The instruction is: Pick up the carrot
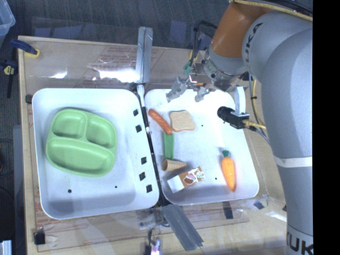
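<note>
The carrot (228,171), orange with a small green top, lies lengthwise near the right wall of the right bin (245,191). My gripper (188,91) hangs over that bin's far edge, well up and to the left of the carrot. Its two fingers stand apart, open, with nothing between them.
In the right bin also lie a hot dog sausage (159,120), a slice of toast (182,121), a green stick (168,145), an ice cream cone (173,165) and a small snack packet (187,178). The left bin (53,203) holds a green divided plate (82,142).
</note>
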`<state>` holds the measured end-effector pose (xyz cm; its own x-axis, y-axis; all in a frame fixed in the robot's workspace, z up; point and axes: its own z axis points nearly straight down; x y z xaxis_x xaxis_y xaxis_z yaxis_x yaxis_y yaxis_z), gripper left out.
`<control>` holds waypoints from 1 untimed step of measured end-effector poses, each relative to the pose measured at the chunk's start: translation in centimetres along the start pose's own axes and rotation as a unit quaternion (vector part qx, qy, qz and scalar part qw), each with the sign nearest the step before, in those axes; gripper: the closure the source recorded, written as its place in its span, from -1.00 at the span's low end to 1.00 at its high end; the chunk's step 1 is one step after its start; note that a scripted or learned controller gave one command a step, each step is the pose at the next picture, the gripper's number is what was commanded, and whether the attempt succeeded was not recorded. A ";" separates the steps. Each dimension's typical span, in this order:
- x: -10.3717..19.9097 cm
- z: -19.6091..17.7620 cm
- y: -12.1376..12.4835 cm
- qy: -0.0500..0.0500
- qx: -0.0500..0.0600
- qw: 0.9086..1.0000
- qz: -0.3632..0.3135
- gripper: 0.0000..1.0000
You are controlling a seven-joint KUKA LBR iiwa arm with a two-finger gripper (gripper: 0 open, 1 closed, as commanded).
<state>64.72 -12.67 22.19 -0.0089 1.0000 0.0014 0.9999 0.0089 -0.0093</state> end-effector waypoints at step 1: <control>-6.6 3.8 -5.0 0.000 -0.001 0.997 -0.079 -1.00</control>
<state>59.76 -19.36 18.43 -0.1656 0.9862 0.0024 0.9862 0.1656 -0.0065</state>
